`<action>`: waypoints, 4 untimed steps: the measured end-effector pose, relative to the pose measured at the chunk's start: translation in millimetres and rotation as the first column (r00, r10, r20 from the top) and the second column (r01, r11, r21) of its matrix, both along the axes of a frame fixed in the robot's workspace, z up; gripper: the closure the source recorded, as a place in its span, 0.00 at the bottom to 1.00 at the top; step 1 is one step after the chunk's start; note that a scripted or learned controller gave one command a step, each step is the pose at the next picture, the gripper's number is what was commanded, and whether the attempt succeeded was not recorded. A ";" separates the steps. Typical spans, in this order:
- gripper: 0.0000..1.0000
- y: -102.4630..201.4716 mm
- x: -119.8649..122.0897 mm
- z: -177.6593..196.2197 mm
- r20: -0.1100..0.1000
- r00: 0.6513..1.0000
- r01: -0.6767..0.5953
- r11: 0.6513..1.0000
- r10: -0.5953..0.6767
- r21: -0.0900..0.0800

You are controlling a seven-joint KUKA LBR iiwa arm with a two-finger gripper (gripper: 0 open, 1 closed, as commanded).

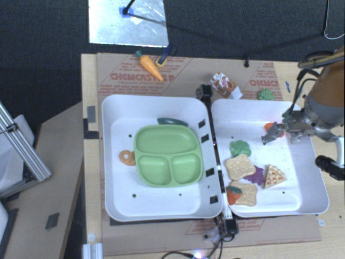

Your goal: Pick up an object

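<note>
A small orange-red piece (269, 126) lies near the back of the right bin (312, 198), just beside the gripper (271, 135), and I can't tell how the claw is set. Nearer the front sit a green leafy piece (240, 147), two bread slices (240, 167), a purple piece (260, 174) and a pizza wedge (274, 175). The left bin (116, 144) holds a green divided plate (167, 154) and an orange ring (127, 157).

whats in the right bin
In the right bin: a green piece, two bread slices, a purple piece, a pizza slice and a red piece. The gripper partly covers an orange thing.
</note>
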State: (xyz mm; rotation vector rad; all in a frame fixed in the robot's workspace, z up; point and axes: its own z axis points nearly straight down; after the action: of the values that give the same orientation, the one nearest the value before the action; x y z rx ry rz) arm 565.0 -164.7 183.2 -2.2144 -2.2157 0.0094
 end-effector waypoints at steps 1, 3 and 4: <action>0.00 0.2 3.1 6.4 0.012 1.000 -0.003 1.000 0.003 -0.002; 0.00 -8.3 -0.3 -99.6 0.009 1.000 -0.001 1.000 0.001 -0.001; 1.00 -9.1 1.1 -86.2 0.015 1.000 -0.001 1.000 0.001 -0.003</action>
State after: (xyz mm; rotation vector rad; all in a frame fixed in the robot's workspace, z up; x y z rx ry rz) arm 566.2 -173.7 97.1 -2.2219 -2.2261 -0.0030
